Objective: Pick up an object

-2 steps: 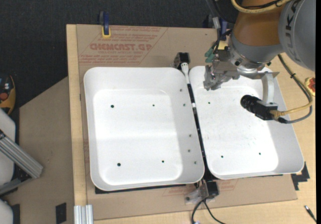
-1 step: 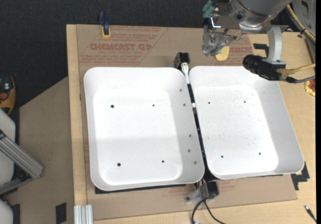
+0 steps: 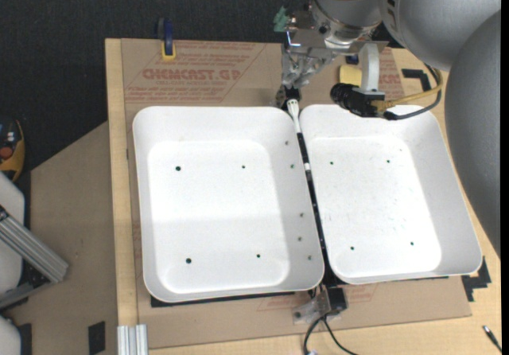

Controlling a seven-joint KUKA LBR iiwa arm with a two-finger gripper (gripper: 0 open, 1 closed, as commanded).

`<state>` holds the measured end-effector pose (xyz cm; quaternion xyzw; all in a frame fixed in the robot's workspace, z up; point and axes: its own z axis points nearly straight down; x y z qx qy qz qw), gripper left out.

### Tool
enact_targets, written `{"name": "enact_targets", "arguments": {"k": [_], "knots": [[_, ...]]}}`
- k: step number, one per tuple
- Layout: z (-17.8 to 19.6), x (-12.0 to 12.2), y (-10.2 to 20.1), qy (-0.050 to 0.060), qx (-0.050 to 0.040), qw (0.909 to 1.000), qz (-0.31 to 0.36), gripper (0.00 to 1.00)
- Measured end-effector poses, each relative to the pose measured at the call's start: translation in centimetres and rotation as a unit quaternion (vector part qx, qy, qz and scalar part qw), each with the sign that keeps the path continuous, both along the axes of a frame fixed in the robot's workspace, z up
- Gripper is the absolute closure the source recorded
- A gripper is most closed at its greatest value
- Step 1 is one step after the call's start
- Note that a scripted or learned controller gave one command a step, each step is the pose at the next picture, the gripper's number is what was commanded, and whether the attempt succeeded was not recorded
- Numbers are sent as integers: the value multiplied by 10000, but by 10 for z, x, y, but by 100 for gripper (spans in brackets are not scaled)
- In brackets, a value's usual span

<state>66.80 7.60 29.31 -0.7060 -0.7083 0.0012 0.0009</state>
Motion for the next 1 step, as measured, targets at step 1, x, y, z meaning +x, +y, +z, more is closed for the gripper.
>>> {"name": "enact_targets", "arguments": {"k": [1], "knots": [[32, -6, -15, -42, 0, 10000, -21, 100]]}}
